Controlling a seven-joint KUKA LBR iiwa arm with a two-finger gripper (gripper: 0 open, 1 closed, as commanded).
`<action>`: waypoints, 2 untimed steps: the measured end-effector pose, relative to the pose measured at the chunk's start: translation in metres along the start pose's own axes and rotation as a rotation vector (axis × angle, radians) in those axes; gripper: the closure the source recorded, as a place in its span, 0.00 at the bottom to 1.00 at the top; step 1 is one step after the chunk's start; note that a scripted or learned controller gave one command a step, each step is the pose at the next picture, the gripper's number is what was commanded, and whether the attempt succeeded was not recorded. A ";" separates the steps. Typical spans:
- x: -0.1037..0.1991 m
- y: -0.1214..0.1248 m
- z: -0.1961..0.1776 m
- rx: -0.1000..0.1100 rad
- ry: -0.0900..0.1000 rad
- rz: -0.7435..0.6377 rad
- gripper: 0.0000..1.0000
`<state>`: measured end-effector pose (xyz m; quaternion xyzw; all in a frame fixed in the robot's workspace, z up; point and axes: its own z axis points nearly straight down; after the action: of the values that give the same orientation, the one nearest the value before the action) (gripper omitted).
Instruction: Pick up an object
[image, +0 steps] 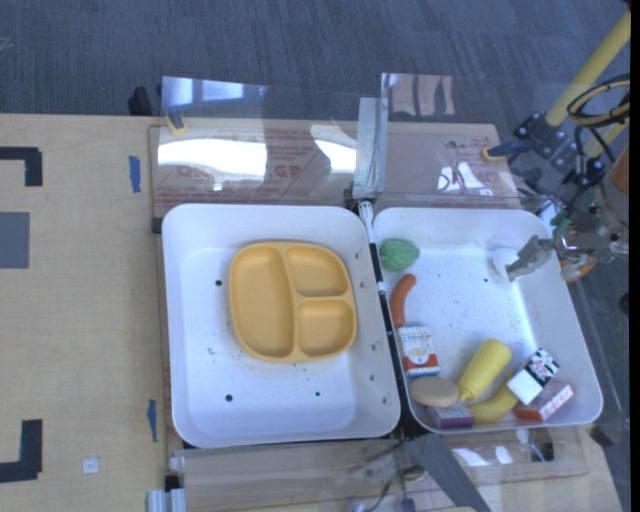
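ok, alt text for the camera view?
The gripper hangs over the right bin's far right corner with nothing between its fingers. That bin has toy food: a green ball, sausage, yellow bottle. The left bin holds a yellow tray.

The bench (80, 330) is light wood with a few black marks and bits of blue tape on its left part. Two white bins sit right on it side by side, touching: the left bin (200, 400) and the right bin (580, 370). Clear plastic panels (260, 150) stand at the back behind the bins, pretty reflective.
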<state>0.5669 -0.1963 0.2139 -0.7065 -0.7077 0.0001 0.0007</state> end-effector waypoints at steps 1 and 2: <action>0.015 -0.048 0.126 -0.007 -0.001 0.122 0.00; 0.005 -0.081 0.127 -0.011 -0.003 -0.135 0.00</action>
<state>0.4859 -0.1910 0.0873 -0.6570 -0.7539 -0.0025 -0.0043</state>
